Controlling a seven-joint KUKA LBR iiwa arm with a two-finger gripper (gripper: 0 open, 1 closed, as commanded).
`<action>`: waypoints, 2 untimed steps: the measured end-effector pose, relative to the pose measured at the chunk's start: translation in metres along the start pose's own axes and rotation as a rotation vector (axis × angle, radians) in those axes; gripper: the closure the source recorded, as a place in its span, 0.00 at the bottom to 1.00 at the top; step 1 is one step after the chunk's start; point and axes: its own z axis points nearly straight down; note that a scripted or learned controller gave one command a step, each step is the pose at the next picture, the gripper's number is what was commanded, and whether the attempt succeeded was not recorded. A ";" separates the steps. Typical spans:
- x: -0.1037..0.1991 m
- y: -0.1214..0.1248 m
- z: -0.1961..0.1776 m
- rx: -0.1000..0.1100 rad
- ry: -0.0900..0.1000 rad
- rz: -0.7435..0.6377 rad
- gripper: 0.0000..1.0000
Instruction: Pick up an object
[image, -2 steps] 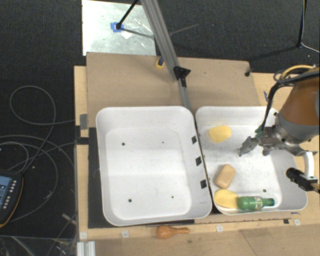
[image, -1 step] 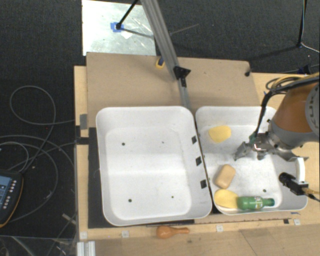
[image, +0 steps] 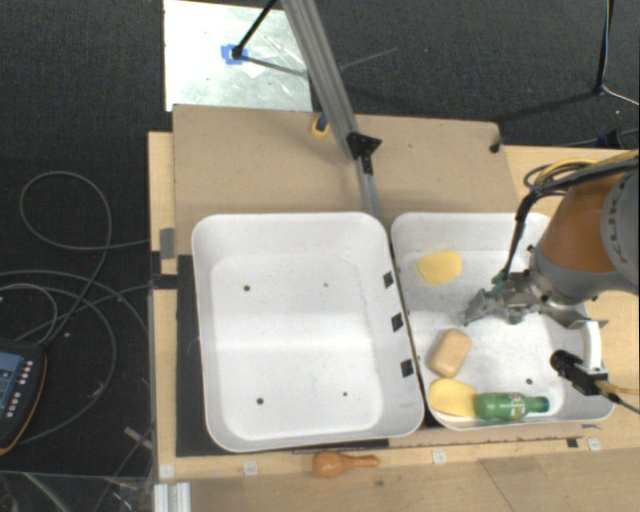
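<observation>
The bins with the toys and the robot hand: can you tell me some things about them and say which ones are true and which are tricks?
1. The green bottle lies in the right bin. True.
2. The green bottle stands upright. False: it lies on its side.
3. The hand is above the right bin. True.
4. An orange thing lies in the left bin. False: it lies on the bench, in front of the bins.

Bottle (image: 510, 405) in right bin (image: 480, 232), near front wall.

White bins (image: 290, 235) — green bottle (image: 510, 405)
</observation>
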 end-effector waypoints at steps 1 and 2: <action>0.000 0.001 -0.012 -0.004 0.000 0.000 1.00; 0.001 0.010 -0.058 -0.007 -0.002 -0.005 1.00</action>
